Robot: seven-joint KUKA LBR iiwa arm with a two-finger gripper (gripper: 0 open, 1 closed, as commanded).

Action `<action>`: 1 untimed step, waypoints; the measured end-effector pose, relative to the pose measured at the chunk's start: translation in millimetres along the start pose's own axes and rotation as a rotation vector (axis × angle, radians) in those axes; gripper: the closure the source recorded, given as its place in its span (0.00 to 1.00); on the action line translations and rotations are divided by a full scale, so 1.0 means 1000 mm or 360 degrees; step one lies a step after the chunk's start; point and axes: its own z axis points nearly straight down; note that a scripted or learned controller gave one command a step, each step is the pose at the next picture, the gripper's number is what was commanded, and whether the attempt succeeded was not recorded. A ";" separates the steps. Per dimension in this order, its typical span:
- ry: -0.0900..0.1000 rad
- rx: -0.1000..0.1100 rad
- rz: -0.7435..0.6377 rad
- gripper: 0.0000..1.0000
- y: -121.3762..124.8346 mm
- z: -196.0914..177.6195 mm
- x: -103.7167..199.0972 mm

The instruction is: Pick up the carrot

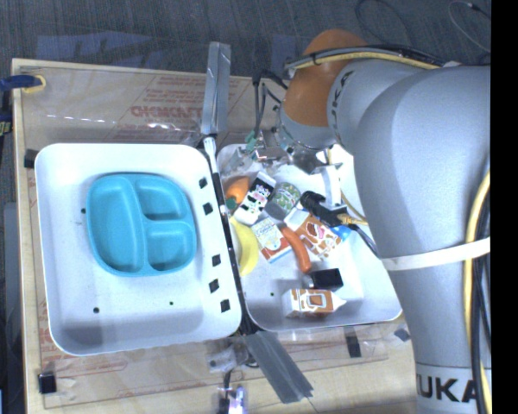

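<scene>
The carrot is a short orange piece with a green end, lying at the left wall of the right bin, near its far corner. My gripper hangs over the far left part of that bin, slightly beyond and to the right of the carrot. The grey wrist with its orange band covers the bin's far right side. Nothing shows as held.
Around the carrot lie a black-and-white carton, a round green item, a reddish-orange stick, a yellow banana, small printed boxes and a black block. The left bin holds a blue divided plate.
</scene>
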 end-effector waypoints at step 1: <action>-0.0005 0.0002 0.0024 0.00 0.000 -0.001 0.002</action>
